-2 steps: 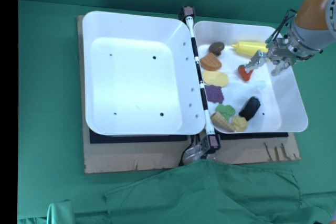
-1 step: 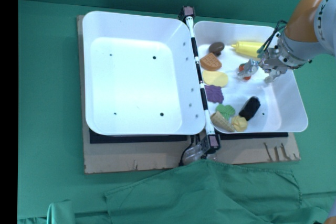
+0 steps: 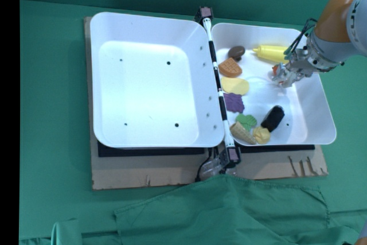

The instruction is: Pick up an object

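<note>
While the gripper (image 3: 282,76) hung low inside the right-hand bin (image 3: 319,105), near that bin's far right part, its tip was too small and blurred to tell what state it was in, and nothing could be made out in its grasp. Just beside it, toward the far wall, lay a yellow mustard bottle (image 3: 272,53) on its side, its nozzle pointing left. Further left, along the divider, sat a dark brown oval piece (image 3: 236,52), an orange ridged piece (image 3: 229,68), a flat yellow piece (image 3: 235,86) and a purple bunch of grapes (image 3: 233,102), in a rough column running toward the camera. Near the bin's near wall a black oblong object (image 3: 273,118) lay tilted, well apart from the gripper, with a green leafy piece (image 3: 247,121), a tan cone-like piece (image 3: 243,133) and a small yellow lump (image 3: 262,135) clustered just to its left. Behind the gripper the grey arm (image 3: 330,46) with its orange band (image 3: 339,0) reached in from the right. The left-hand bin (image 3: 109,37) stood alongside, both bins resting on a cardboard sheet (image 3: 143,172) over green cloth (image 3: 51,123).
</note>
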`<state>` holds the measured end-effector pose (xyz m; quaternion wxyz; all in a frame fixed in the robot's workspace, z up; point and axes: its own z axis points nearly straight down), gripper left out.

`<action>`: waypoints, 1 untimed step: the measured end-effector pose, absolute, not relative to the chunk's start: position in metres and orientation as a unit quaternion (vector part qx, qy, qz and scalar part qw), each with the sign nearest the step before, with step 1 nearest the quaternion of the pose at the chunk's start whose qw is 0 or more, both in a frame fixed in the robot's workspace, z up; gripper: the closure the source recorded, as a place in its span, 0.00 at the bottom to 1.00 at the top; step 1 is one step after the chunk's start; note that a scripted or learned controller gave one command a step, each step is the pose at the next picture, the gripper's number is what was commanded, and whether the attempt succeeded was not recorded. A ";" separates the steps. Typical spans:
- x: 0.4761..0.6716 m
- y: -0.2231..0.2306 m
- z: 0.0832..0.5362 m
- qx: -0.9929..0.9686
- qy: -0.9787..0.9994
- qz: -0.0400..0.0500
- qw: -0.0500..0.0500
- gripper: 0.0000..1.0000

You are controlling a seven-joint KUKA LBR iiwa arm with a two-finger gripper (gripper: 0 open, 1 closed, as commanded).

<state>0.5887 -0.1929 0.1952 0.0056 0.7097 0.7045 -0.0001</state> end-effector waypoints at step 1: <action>0.588 -0.186 0.257 0.708 0.706 0.002 0.006 1.00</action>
